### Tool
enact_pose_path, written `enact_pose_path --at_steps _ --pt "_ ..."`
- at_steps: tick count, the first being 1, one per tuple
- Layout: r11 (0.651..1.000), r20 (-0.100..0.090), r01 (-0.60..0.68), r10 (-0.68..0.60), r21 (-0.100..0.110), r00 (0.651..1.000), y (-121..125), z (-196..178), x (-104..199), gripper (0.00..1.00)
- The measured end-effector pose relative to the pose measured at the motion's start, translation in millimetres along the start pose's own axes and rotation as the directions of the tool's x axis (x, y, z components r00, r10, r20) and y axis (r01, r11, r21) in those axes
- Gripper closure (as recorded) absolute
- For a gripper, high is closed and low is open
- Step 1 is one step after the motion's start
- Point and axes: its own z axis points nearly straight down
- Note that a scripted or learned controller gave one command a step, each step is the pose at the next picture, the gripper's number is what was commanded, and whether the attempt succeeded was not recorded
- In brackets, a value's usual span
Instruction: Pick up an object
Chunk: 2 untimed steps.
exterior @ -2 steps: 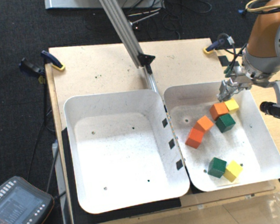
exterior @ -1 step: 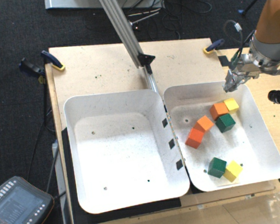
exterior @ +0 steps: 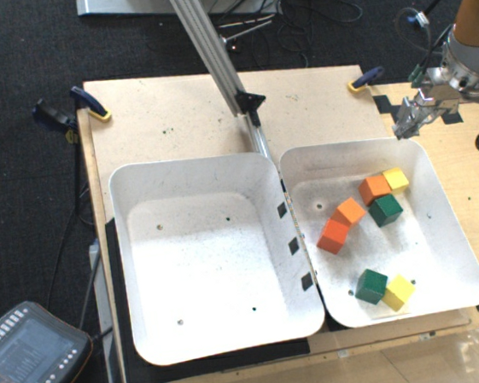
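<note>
The right bin (exterior: 447, 205) holds several small blocks. An orange block (exterior: 375, 187), a yellow block (exterior: 396, 180) and a green block (exterior: 385, 209) cluster at its far side. Two more orange blocks (exterior: 350, 211) (exterior: 333, 236) lie near the middle. A green block (exterior: 371, 285) and a yellow block (exterior: 397, 291) sit together near the front. My gripper (exterior: 406, 123) hangs above the bin's far right corner, away from every block, with nothing seen between its fingers.
The left bin (exterior: 138, 206) lies beside the right one. A slanted metal pole (exterior: 210, 48) crosses the back of the bench. Blue and yellow clamps (exterior: 90, 104) (exterior: 364, 79) grip the board's far corners. A teach pendant (exterior: 27, 361) rests at the lower left.
</note>
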Motion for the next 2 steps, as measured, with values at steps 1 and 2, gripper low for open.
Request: enact_pose_path --at_steps 1,2 --pt "1.000 -0.005 0.004 -0.004 0.010 1.000 -20 6 51 1.00" --pt "1.000 -0.005 0.005 -0.005 0.010 1.000 -35 19 104 1.00"
